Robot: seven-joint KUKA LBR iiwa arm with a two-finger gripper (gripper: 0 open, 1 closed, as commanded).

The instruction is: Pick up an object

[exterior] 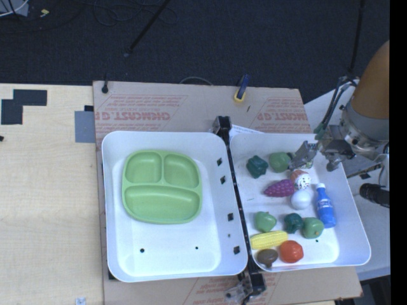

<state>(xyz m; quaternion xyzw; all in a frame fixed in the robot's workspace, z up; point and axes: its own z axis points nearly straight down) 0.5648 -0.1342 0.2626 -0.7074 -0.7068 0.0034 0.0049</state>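
Gripper (pixel 316 155) hanging over the far edge of the right bin (pixel 356 246), toward its far right corner, fingers spread apart with nothing between them. One finger (pixel 304 155) close above a small white and red object (pixel 301 181), the other out toward the right rim.

Nearest candidates, working outward: white and red object just below the fingers, touching a white ball (pixel 301 199) on its near side. Purple grape cluster (pixel 280 188) beside both, toward the centre of the bin. Green piece (pixel 278 162) and dark teal piece (pixel 257 166) along the far edge. Blue bottle (pixel 325 206) lying near the right rim.

Along the near edge: yellow corn (pixel 268 239), red tomato (pixel 291 251), brown piece (pixel 267 257), plus several green pieces in the middle row.

Handling judgement: all look like light, rigid plastic toy food; smooth, rounded, likely to squirt out of a pinch. Grape cluster offers bumpy texture, best grip across its narrow width. Bottle: grasp across the body, not lengthwise. Crowding around the white ball risks finger collisions.

Left bin (pixel 127 253) carrying a green divided plate (pixel 161 187).
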